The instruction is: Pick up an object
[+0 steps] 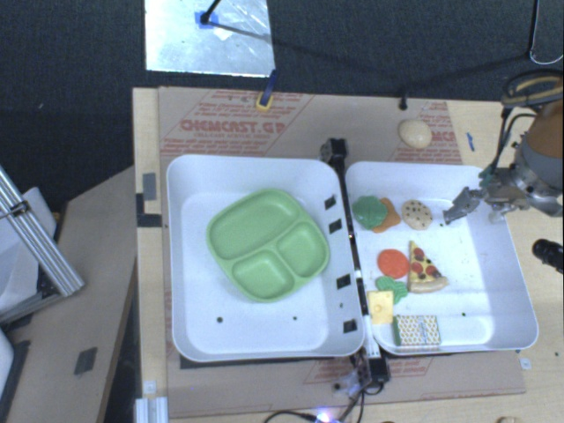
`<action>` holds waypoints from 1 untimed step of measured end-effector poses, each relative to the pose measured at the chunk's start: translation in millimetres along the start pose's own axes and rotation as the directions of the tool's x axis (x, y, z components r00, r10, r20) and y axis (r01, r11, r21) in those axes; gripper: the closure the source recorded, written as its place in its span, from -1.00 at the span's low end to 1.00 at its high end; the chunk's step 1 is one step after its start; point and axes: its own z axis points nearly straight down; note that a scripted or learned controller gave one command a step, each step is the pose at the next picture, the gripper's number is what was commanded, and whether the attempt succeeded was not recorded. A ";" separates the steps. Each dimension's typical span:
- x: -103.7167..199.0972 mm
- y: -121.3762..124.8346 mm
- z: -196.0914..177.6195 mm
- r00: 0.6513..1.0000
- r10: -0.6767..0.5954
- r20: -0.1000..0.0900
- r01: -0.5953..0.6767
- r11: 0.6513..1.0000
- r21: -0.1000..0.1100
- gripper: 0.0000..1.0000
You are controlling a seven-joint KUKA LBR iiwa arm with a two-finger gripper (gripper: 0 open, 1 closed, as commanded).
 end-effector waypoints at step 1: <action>0.8 2.7 -8.5 1.000 -0.003 0.003 0.003 1.000 -0.013 -1.00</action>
